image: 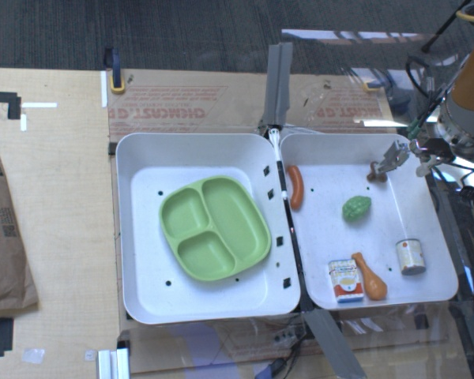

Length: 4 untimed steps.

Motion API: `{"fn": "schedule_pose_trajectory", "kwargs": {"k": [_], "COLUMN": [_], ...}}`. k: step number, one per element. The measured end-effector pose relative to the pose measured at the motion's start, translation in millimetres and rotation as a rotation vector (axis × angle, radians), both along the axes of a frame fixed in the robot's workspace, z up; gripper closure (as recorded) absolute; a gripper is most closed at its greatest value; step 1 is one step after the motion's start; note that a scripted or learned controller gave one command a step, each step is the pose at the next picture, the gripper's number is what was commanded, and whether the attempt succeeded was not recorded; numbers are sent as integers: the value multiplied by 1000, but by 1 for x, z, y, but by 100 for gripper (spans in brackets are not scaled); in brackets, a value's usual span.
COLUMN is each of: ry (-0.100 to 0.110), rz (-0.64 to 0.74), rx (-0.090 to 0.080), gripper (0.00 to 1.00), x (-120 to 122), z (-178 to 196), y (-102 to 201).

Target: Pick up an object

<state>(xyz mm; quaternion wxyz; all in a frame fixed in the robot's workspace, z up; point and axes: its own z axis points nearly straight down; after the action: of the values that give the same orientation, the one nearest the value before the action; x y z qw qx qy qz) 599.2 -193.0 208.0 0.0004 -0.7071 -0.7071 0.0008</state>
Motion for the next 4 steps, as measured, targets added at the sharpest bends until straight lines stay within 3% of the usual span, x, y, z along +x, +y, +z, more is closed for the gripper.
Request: {"fn": "schedule_pose_trajectory", "kwargs": {"k": [1,2,3,4], "ry": [-5,1,-2,-4], "rz": [167,270,187,184], "rx": [-2,9,0,-1], "gripper": [0,0,0,0], "x": [61,62,12,25], "z": [-115,-113,-116,-101], "y": [-8,-22,5,-7]}}
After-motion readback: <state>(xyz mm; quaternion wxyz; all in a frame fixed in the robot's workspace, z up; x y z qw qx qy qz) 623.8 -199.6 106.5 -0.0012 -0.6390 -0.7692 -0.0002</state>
